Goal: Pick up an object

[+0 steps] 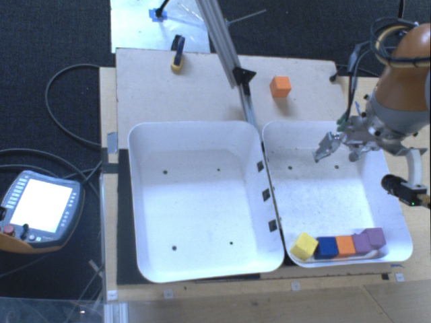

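Camera view shows you the gripper (331, 145) hanging over the upper part of the right bin (316, 194), and from this slant you cannot tell how it is set or whether it has hold of anything; nothing is visibly caught in it. Your candidates lie well below it, lined up against the bin's near wall: a yellow cube (304, 245) at the end farthest toward the other bin, then a blue cube (327, 247), an orange cube (345, 245) and a purple cube (371, 239), each touching its neighbour. I judge this to be the approach step, with nothing picked yet. The next move calls for travel down toward that row and a descent onto one block. The yellow one, with a free side, looks the easier choice; the packed neighbours and the wall leave little room.
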Controlling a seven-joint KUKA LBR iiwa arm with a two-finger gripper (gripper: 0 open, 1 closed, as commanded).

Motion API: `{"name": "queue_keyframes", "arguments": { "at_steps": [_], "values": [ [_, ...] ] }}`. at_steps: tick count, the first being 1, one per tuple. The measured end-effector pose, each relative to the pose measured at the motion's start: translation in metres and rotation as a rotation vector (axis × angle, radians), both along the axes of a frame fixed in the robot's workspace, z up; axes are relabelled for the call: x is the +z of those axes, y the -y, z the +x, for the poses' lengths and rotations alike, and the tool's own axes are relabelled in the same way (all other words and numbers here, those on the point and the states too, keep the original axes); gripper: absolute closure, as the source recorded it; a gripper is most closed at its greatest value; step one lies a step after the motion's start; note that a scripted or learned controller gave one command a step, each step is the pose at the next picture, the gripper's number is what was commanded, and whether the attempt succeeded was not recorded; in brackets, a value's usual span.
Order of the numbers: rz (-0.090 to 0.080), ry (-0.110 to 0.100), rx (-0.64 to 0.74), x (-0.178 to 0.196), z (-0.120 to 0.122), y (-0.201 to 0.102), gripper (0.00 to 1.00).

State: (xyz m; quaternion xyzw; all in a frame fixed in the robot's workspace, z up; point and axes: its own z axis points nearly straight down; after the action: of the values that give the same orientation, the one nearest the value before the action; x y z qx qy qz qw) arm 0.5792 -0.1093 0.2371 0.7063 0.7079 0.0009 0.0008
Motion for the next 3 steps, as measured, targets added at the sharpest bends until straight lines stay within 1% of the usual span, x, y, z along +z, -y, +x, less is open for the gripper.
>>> {"name": "queue_keyframes", "arguments": {
  "at_steps": [1,2,3],
  "values": [
    [0.001,-0.001,-0.001,0.008,-0.022,0.004,0.0],
    [-0.002,0.005,-0.001,0.05,-0.026,0.02,0.0],
    [0.001,-0.007,-0.002,-0.133,-0.03,0.022,0.0]
  ]
}}
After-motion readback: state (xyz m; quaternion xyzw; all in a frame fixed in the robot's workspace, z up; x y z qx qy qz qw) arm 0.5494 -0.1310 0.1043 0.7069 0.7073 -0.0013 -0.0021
